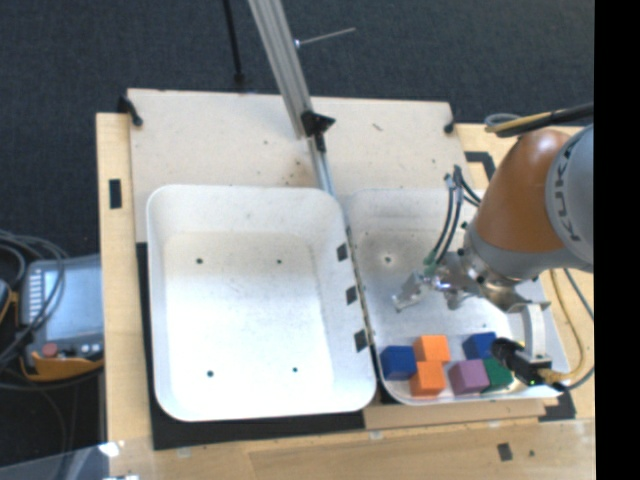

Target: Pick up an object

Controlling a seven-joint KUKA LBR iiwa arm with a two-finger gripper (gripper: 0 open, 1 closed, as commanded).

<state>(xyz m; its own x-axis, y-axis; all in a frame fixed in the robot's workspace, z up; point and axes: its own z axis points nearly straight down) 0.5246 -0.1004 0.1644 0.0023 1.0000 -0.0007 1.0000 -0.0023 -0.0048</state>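
Several small blocks lie huddled at the near end of the right bin (395, 218): a blue block (398, 360), two orange blocks (433, 347) (428, 378), a purple block (467, 376), a green block (498, 374) and a second blue block (480, 345). My gripper (412, 293) hangs over the middle of the right bin, a little beyond and to the left of the blocks. Nothing shows in it. The grey arm with its orange band (520, 203) comes in from the right.
The left bin (250, 268) stands beside the right one, with small black clips (352, 294) on the wall between them. A slanted aluminium rail (285, 58) rises from behind the bins. Cables run along the arm's wrist.
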